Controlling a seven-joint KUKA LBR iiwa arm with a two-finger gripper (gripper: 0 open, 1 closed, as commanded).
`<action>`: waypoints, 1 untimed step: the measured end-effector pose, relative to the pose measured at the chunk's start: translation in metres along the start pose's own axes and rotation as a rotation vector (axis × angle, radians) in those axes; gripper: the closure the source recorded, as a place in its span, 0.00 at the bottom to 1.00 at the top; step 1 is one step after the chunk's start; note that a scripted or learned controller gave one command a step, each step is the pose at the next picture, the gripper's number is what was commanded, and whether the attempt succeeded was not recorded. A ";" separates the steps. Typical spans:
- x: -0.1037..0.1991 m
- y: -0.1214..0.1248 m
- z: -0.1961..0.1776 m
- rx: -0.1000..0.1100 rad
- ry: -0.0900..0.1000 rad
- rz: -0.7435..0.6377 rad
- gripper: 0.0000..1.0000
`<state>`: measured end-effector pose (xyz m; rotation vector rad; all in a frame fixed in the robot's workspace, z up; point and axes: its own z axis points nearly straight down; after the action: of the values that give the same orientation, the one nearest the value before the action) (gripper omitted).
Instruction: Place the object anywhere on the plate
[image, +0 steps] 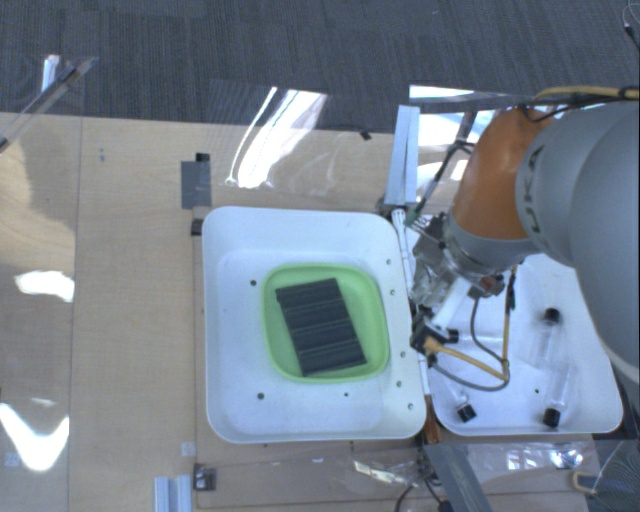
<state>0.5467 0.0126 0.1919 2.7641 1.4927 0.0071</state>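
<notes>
Beside left bin (230, 330) right rim, arm (515, 175) slants down; pincer (428, 305) likely obscured, cannot tell state.

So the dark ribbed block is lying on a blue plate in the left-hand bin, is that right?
Not quite. The plate is green, not blue. The camera view shows the dark ribbed block lying on that green plate in the left-hand bin.

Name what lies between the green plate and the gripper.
In the camera view, just the left bin's bare floor and rim separate green plate and gripper.
</notes>
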 end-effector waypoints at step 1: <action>0.001 0.001 -0.011 -0.002 0.004 0.001 1.00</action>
<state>0.5485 0.0129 0.2025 2.7644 1.4913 0.0136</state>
